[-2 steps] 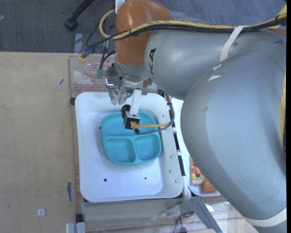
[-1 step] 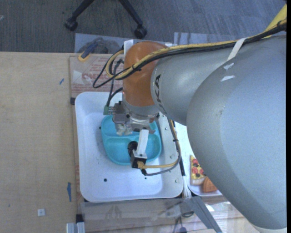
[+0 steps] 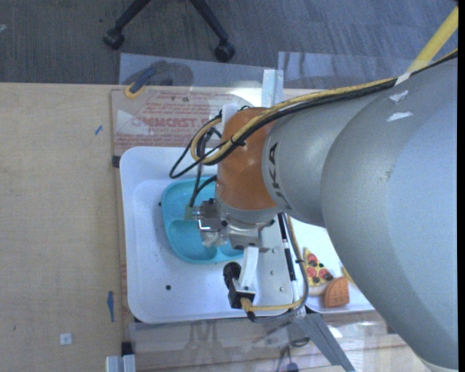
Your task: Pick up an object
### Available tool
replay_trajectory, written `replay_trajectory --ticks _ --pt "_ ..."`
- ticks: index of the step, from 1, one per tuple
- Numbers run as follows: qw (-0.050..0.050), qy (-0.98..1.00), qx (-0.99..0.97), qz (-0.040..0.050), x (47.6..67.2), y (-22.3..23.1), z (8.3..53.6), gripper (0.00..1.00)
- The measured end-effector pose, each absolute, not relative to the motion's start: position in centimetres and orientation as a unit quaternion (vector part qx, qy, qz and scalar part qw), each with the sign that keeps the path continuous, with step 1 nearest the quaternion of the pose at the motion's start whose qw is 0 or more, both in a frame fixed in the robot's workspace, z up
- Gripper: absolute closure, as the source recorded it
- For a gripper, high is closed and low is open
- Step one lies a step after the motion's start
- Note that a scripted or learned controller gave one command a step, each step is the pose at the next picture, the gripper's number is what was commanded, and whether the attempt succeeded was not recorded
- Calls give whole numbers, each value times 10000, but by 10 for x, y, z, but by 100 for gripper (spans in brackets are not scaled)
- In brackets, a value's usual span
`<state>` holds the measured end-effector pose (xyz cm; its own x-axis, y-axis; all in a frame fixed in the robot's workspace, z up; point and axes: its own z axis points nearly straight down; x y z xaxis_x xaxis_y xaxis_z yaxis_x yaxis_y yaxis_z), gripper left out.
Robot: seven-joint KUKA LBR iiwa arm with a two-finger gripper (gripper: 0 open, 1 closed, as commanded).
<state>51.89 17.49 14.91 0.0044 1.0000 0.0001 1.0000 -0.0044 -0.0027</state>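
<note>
The likeliest target is the turquoise bowl-like object point(image 3: 178, 225), which lies in the left white bin point(image 3: 142, 290), toward its middle, with its right part hidden under the arm; we cannot make out its whole outline. The gripper point(image 3: 218, 236) sits at the end of the wrist directly above that hidden part, and we judge that we are at the reach or descent stage of the pick, with nothing seen lifted; whether the tool is apart, together or clamped on the bowl-like object we cannot tell, since the wrist covers it. The next move, as we read it, calls for a grip on a thin curved rim or wall, which may slip or tip if it is taken off-centre; a straight lift afterwards would show whether the hold is real.

Moving outward, the orange band point(image 3: 243, 171) and the grey arm point(image 3: 363, 196) cover much of both bins, with yellow and black cables point(image 3: 218, 145) looping over the wrist; in the right white bin point(image 3: 323, 236) we see 2 small things near the lower edge, a pizza-slice toy point(image 3: 314, 269) and just beside it an orange-brown item point(image 3: 336, 293). The bins rest on a pale wooden bench point(image 3: 54, 218); a printed board point(image 3: 171, 120) lies behind the left bin; past the bench we see grey carpet point(image 3: 65, 22) and the wheeled foot of an office chair point(image 3: 167, 25).
</note>
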Motion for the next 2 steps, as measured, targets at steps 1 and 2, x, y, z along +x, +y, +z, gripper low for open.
replay_trajectory --ticks 1,2 --pt "-5 -7064 -7078 -3 576 98 232 100" --pt "8 -7061 -7081 6 589 72 185 100"
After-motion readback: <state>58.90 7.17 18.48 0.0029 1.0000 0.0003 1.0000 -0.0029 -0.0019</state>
